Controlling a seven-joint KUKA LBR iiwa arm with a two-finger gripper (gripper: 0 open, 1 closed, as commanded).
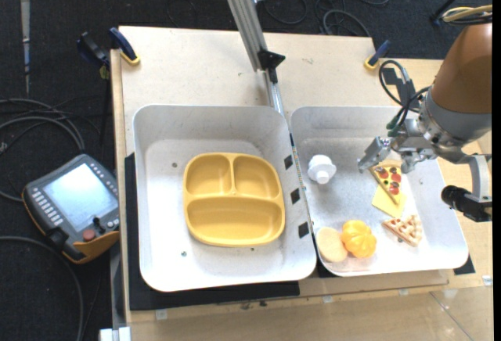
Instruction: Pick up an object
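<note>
Over the right bin (450, 253), our gripper (391, 156) hangs with its jaws spread wide and nothing between them; one finger points out toward the white cup, the other sits nearer the wrist. Just below lies the pizza slice (389, 187), its top end almost under the fingertips, so we judge it the likeliest pick. It lies flat and thin, so we should come straight down, straddle its narrow width, and close low against the bin floor. Outward from there rest the white cup (321, 169), a waffle piece (404, 229), an orange pepper (358, 238) and a pale round piece (332, 245); the left bin (156, 175) holds a yellow divided tray (233, 199).
</note>
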